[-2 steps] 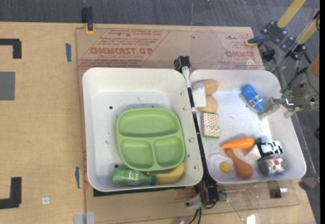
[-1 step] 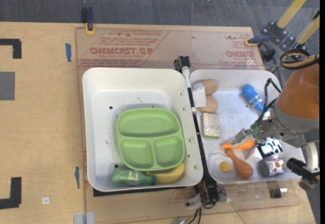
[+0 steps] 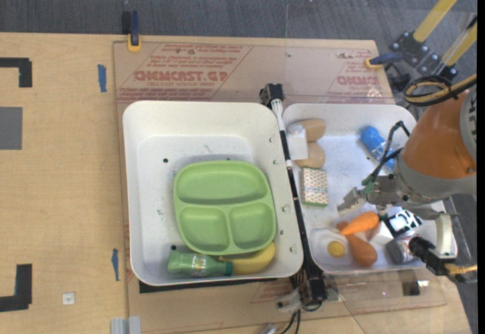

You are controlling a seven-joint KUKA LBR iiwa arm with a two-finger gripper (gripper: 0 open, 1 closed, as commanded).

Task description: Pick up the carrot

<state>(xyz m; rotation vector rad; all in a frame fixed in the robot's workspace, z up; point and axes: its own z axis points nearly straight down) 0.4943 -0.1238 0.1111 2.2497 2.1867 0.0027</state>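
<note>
- Landmark for all positions: the carrot (image 3: 358,224), orange, lying roughly crosswise in the right bin (image 3: 342,173), in that bin's near half.
- Nearest items — a fried egg toy (image 3: 332,246) just beside the carrot on its near-left, and a brown sausage-like piece (image 3: 364,252) just beside it on the near side; both close enough to crowd a grasp.
- Near-right of the carrot: a black-and-white block (image 3: 402,223) and a grey cylinder (image 3: 397,251), partly under the arm's hardware.
- Gripper (image 3: 371,192) sits just beyond the carrot, grey metal parts reaching down and left from the orange band (image 3: 439,145). Whether the jaws are spread or closed I cannot tell; nothing is seen between them, and the carrot lies on the bin floor.
- Left of the carrot and a little farther: a patterned packet (image 3: 315,187); beyond that, tan bread-like pieces (image 3: 311,132) near the far-left corner of the right bin.
- Far side of the carrot: a blue object (image 3: 373,140), close to the arm.
- Well to the left of the carrot, in the left bin (image 3: 144,173): a green divided plate (image 3: 224,205), a green bottle (image 3: 197,264), a banana (image 3: 256,259).
- Step judged: approach — the gripper is positioned over the carrot, grasp not yet made.
- Next move calls for a descent centred on the carrot's midsection, jaws across its narrow width, clear of egg and sausage.
</note>
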